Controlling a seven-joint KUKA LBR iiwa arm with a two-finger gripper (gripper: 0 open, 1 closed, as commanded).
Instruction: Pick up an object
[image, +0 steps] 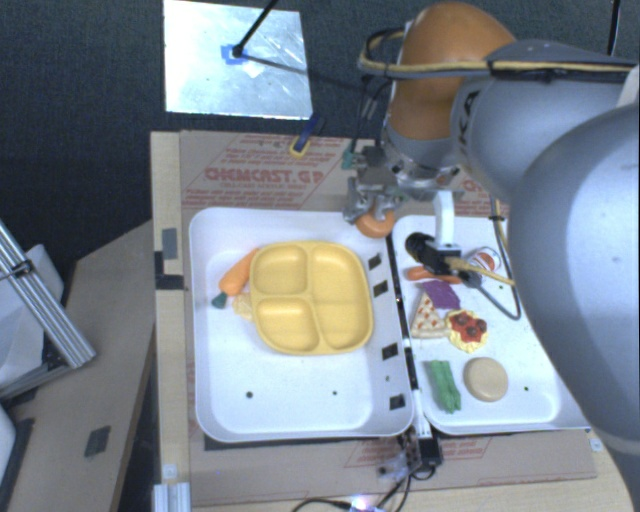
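The end effector (372, 205) hung over the far edge of the bins, at the top right corner of the left bin (300, 420). An orange object (377, 225) sat directly beneath it, touching or nearly so; whether it was pinched could not be told. The object's long axis ran roughly left to right, so any grasp lay straight down.

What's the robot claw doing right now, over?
Claw at left bin's back rim, small orange round piece under it. Grip unconfirmed. Yellow divided plastic plate nearby, not blocking.
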